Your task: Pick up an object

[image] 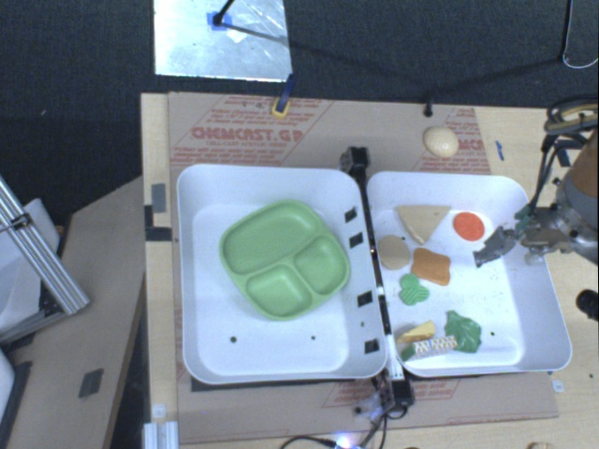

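The right bin (533, 330) holds several toy foods: a tan wedge (422, 221), a red-orange disc (469, 225), a beige round piece (394, 252), an orange toast-like piece (431, 267), a small green piece (413, 291), a leafy green piece (462, 331) and a yellow block with a striped piece (423, 339). My gripper (490, 249) hangs over the bin's right part, just right of the red-orange disc, with nothing visibly in it. The arm comes in from the right edge.
The left bin (201, 335) holds a green three-compartment plate (285, 258). A black divider (368, 265) runs between the bins. A beige egg-shaped object (441, 141) lies on the cardboard behind the right bin. A metal frame (37, 255) stands at far left.
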Controlling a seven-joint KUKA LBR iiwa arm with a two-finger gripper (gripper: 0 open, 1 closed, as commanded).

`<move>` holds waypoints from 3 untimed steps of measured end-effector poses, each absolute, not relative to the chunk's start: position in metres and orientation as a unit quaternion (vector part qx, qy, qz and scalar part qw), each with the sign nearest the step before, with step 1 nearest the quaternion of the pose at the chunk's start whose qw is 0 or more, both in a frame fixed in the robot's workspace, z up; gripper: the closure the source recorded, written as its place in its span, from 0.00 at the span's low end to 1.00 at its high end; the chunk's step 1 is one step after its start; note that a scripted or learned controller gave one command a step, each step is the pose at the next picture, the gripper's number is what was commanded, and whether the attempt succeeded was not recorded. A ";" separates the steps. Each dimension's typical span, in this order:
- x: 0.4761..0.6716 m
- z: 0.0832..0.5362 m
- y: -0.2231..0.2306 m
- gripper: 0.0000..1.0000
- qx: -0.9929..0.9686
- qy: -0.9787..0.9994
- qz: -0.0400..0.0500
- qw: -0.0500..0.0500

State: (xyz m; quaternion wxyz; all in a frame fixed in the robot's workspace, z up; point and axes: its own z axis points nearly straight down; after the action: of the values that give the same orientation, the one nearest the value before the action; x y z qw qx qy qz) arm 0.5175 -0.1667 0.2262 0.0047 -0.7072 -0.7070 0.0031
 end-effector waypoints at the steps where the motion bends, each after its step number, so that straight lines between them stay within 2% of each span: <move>1: 0.520 0.233 -0.166 0.00 -0.706 -0.708 0.000 -0.001; 2: 0.523 0.171 -0.169 0.00 -0.707 -0.708 0.000 0.001; 3: 0.526 0.129 -0.171 0.00 -0.707 -0.708 0.000 0.001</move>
State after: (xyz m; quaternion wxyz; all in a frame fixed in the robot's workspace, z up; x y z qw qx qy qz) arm 0.5255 -0.1713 0.1289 0.0007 -0.7067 -0.7075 0.0002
